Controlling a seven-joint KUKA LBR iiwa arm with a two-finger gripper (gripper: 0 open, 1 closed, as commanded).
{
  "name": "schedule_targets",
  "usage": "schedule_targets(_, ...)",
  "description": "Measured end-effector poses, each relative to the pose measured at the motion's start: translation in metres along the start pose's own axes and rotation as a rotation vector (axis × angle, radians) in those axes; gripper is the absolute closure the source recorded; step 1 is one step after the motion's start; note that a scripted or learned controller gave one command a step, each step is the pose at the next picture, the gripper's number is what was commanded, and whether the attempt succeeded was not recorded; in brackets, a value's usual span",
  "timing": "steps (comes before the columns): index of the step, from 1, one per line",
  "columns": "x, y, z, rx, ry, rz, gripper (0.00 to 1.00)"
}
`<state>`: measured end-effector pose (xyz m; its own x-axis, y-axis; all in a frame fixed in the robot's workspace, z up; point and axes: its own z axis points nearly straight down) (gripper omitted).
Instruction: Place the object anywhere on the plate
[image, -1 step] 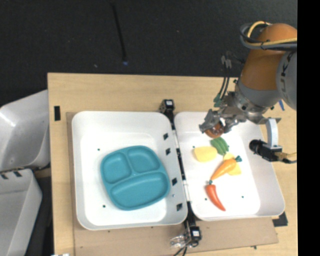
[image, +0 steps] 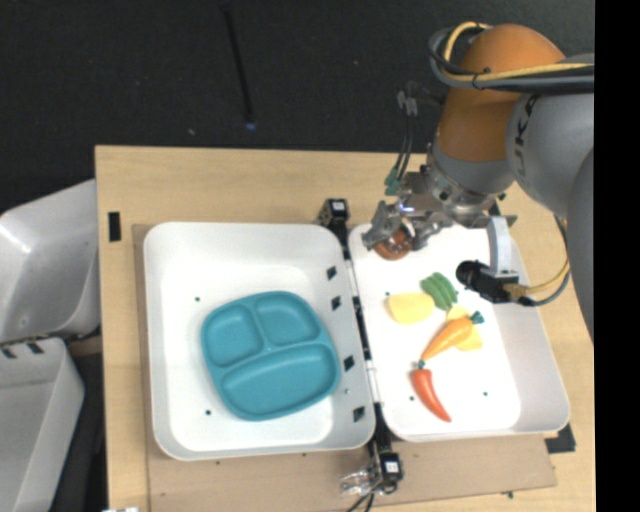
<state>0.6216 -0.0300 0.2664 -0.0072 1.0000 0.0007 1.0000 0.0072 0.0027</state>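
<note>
Right now you have the blue plate lying flat in the left bin, a sectioned dish with two smaller compartments toward the back and one larger one toward the front, all bare. Your arm comes in from the right and bends down over the back left corner of the right bin. The gripper sits low there, and a small brown object lies directly under it near the bin's rim; you cannot tell from this view whether the fingers are spread or closed, or whether they touch that object.

Look further forward in the same bin and you see a pale yellow piece with a green piece just beside it. An orange carrot lies near them, partly over a yellow piece, and a red chilli pepper rests closest to the front. All of these sit apart from the plate, across the divide between the two bins.
</note>
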Motion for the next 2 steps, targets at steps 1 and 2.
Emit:
schedule_targets(1,0.039,0.021,0.018,0.002,-0.001,0.002,1.00)
schedule_targets(2,0.089,0.037,0.018,0.000,0.000,0.001,1.00)
